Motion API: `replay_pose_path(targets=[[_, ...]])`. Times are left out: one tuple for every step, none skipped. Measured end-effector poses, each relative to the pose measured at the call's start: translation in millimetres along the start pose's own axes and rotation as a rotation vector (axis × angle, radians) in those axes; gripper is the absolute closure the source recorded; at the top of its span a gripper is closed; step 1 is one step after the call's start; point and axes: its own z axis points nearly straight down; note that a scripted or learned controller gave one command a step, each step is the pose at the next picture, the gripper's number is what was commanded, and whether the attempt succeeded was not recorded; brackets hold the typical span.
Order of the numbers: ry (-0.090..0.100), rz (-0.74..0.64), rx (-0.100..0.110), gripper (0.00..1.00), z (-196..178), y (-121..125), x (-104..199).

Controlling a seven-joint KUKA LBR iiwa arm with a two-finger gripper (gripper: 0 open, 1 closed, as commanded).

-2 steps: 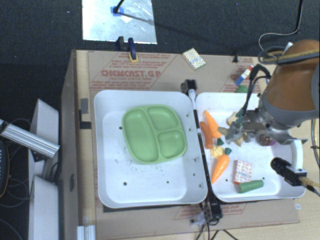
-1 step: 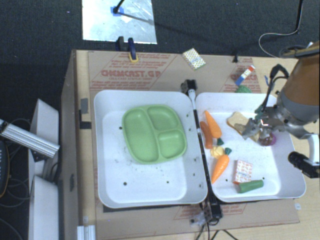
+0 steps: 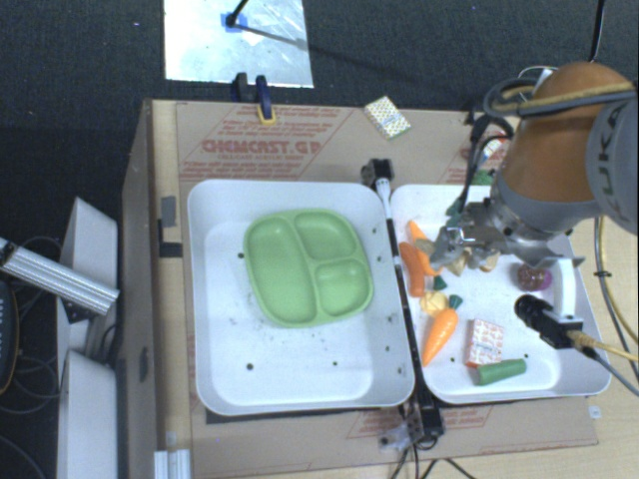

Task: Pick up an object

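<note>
The small orange carrot [image 3: 416,258] lies at the right bin's [image 3: 584,372] left edge, just beside the gripper [image 3: 451,239], whose opening I cannot tell. This looks like the approach step; next it must settle over one piece

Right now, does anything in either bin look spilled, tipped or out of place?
Nothing stands out. The green divided plate lies flat in the left bin. The toy carrots, green piece and patterned box lie loosely scattered inside the right bin, below the gripper.
</note>
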Motion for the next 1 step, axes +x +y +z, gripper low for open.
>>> replay_pose_path(targets=[[-0.002, 0.003, 0.000, 1.00, 0.6, -39.2, -25.8]])
